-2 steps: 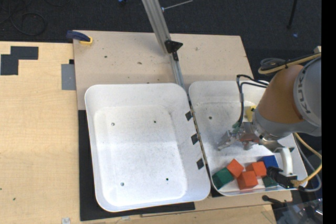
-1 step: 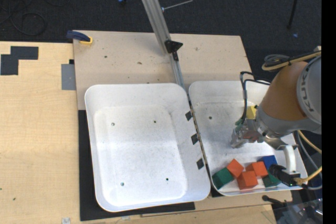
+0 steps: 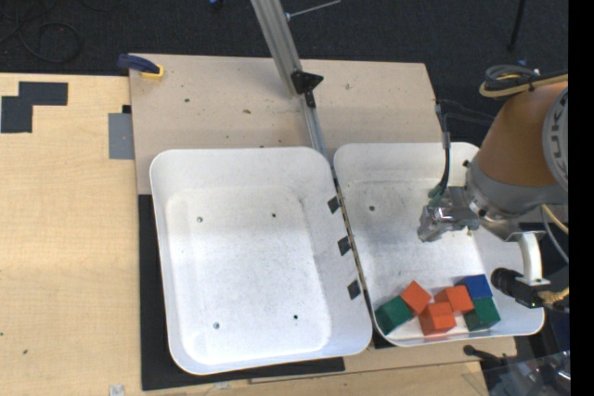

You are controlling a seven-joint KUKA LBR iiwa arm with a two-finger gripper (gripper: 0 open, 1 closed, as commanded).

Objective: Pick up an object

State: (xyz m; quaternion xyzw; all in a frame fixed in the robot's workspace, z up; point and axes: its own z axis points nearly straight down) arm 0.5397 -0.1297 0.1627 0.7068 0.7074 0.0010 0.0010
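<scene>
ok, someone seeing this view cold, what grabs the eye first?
Probably the arm with its orange band, reaching in from the right and hanging over the right bin. Next, the cluster of coloured blocks in that bin's near corner: orange, green and blue, packed close together. Then the aluminium bar slanting up from between the two bins.

Orange, green and blue blocks [image 3: 444, 305] clustered in right bin's [image 3: 390, 172] near corner

Even, diffuse overhead lighting; white bins [image 3: 243, 255] bright, nearly washed out, faint speckle visible. Dark floor [image 3: 390, 5] underexposed, detail lost. Shadows soft, short. Overall focus slightly soft; gripper [image 3: 434, 223] metal shows small glints.
</scene>
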